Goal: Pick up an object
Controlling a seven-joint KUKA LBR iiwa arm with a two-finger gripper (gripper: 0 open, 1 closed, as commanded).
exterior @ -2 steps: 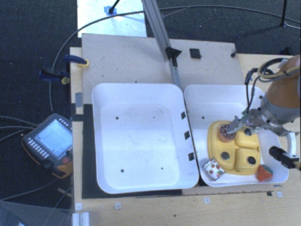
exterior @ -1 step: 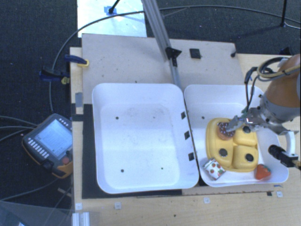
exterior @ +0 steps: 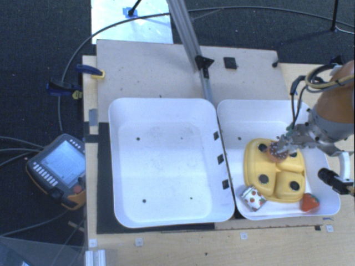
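Observation:
In the right bin point(exterior: 244, 115) lies a large yellow plastic toy point(exterior: 274, 170) with dark round spots. A small white object with red marks point(exterior: 252, 198) rests against the toy's front left corner. A red-orange piece point(exterior: 309, 203) sits in the bin's front right corner. My gripper point(exterior: 279, 148) reaches in from the right and is down over the top of the yellow toy, where something small and reddish-brown shows at its tip. Whether that item is between the fingers I cannot make out.
The left bin point(exterior: 163, 159) stands beside the right one, with black clips point(exterior: 220, 158) along the shared edge. A teach pendant point(exterior: 58, 168) lies off the bench at the left. A slanted metal pole point(exterior: 186, 26) crosses the back of the bench.

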